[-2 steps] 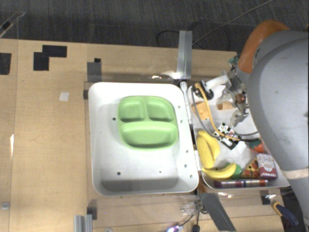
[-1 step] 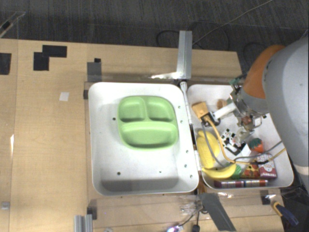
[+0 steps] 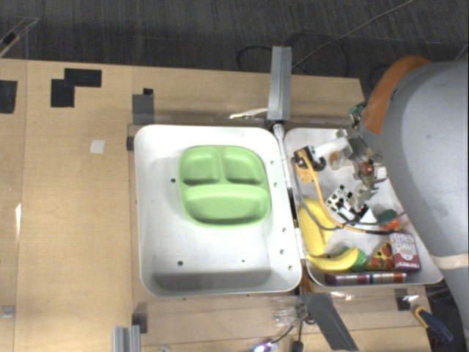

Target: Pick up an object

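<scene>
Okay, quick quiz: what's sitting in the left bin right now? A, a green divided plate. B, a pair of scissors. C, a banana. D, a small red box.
A: the green divided plate lies alone in the left bin, while the banana and the small red box are in the right bin.

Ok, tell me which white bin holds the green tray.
The left bin: the green divided tray lies in it. The right bin holds bananas and clutter instead.
</scene>
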